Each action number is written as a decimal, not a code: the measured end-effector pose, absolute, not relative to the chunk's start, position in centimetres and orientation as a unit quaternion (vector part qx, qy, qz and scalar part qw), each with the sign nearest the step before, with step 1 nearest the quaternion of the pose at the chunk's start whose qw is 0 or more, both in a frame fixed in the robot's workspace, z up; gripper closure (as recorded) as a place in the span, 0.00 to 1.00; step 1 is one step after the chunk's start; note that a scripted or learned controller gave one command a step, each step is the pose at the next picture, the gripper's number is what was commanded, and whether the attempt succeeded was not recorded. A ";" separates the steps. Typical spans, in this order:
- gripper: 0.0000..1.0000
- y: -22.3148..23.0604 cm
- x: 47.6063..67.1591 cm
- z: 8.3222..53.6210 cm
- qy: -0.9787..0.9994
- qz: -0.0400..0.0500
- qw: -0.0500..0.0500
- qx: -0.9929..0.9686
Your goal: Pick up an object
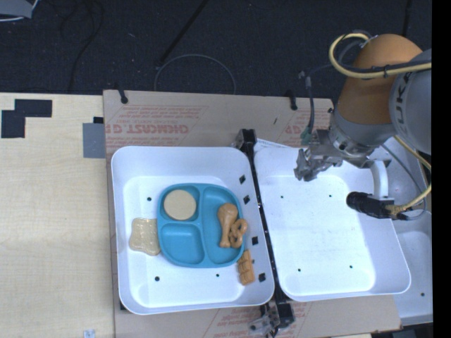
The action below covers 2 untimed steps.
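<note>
Hovering near the right bin's (331, 287) far rim, the tool (308, 167) (finger state unreadable) has open floor below.

Even bright light, soft shadows, slight blur.

The arm (394, 97) is grey with a rounded orange band above the wrist. Yellow cable loops over it. The gripper (309, 167) is dark metal.
</note>
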State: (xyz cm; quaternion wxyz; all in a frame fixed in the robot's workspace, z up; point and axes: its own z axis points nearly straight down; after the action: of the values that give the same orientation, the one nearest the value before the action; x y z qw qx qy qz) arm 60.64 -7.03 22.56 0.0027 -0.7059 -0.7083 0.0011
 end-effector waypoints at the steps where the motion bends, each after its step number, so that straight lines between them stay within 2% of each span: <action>1: 1.00 -1.2 58.5 22.0 -0.708 0.001 0.003 -0.706; 2: 1.00 3.3 56.9 23.0 -0.708 0.001 0.002 -0.706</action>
State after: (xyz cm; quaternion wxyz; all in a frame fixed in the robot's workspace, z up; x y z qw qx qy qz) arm 56.91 3.31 23.03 0.0025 -0.7058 -0.7085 0.0013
